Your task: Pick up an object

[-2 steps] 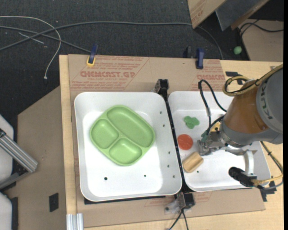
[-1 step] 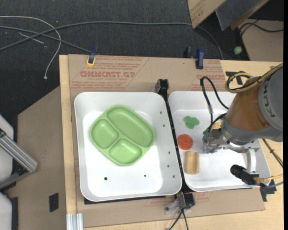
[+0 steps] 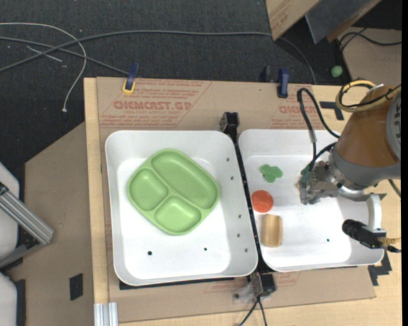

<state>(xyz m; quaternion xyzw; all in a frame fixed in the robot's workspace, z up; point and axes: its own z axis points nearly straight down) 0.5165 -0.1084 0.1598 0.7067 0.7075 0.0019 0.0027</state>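
Bench top is brown printed cardboard (image 3: pixel 191 95), held at the far edge by two blue clamps (image 3: pixel 132 77), with dark carpet (image 3: pixel 44 89) and loose grey cables (image 3: pixel 70 48) beyond it. A cardboard box (image 3: pixel 299 16) sits past the bench's far right corner and a small green ball (image 3: pixel 336 71) lies on the floor near it. Two white bins sit side by side, touching along the middle. The left bin (image 3: pixel 121 210) holds a green divided plate (image 3: pixel 173 191) lying flat near its centre, with bare white floor all round, widest toward the near edge. The right bin (image 3: pixel 306 258) holds three small things along its left wall: a green piece (image 3: pixel 271 172) farthest back, a red round piece (image 3: pixel 262 201) just in front of it, and a tan block (image 3: pixel 272 230) nearest the front edge, close to the red one. My gripper (image 3: pixel 310 188) is over the right bin's middle, near the green and red pieces but apart from them, nothing visibly in it. Open or closed: cannot tell. The right bin's near half beside the tan block is bare white.
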